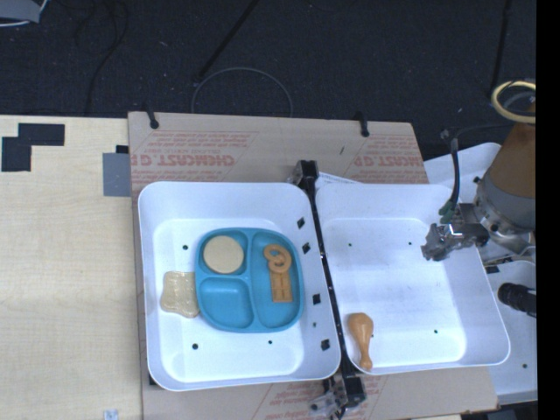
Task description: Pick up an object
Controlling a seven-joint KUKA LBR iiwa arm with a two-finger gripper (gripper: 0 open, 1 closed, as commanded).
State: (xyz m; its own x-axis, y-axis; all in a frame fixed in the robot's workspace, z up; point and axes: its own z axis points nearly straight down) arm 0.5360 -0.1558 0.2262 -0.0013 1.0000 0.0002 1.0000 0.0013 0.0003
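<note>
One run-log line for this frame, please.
arm: right bin's right side | gripper: above bin floor, nothing seen held | drumstick: right bin, front-left corner | blue tray: left bin

You see two shallow white bins side by side: the left bin (147,278) and the right bin (398,274), their inner rims touching. Both rest on a printed cardboard sheet (262,151). To its left you find the pale wooden bench top (61,278), bearing a grey square (115,173) and black marks (31,143). Beyond lies dark carpet (367,42) with a thin looped cable (241,73).
</note>
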